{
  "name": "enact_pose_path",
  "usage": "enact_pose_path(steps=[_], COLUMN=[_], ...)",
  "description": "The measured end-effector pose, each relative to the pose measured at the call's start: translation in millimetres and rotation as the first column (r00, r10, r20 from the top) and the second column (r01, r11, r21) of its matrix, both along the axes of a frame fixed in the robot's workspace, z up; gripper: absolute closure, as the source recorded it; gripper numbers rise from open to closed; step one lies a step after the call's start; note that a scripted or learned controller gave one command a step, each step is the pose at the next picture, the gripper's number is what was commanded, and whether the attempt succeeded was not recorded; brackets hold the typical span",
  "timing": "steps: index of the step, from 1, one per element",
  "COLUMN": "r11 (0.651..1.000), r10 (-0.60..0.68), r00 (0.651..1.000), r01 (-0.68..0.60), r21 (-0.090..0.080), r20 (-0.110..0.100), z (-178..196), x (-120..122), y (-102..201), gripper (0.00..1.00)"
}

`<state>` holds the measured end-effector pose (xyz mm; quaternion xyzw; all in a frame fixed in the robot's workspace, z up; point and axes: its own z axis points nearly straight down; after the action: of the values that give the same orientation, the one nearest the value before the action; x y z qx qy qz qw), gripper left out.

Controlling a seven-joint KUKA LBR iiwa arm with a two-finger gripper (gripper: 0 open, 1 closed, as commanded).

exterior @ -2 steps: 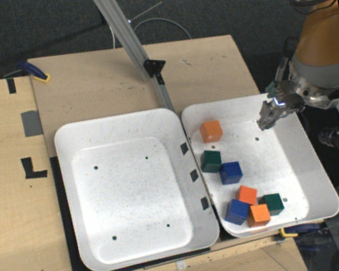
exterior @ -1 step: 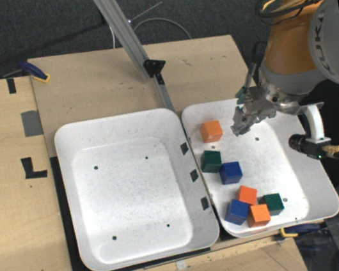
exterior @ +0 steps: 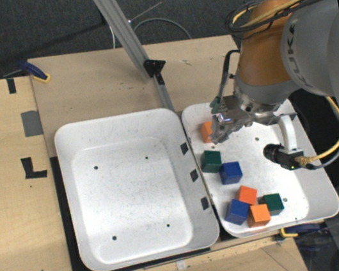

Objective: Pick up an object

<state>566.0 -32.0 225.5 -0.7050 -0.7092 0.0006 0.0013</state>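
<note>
The gripper (exterior: 220, 130) hangs low beside the orange block (exterior: 206, 131) — its state I cannot tell — and could nudge that block against the bin wall (exterior: 188, 128).

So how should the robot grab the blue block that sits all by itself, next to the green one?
Best from straight above, I think, pinching two opposite flat sides. The blue block lies flat on the floor of the right bin. The green block crowds its upper-left corner, so the fingers should close on the faces that point away from that neighbour, where white floor shows beside the block.
</note>
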Motion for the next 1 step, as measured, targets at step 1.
enact_pose_path(steps=[1], r11=[1.0], r10=[0.002], r00=[1.0], r01=[-0.002], r21=[0.001], r20=[0.0], z=[-4.4], x=[-10.2], y=[58.5], gripper=[1.0])
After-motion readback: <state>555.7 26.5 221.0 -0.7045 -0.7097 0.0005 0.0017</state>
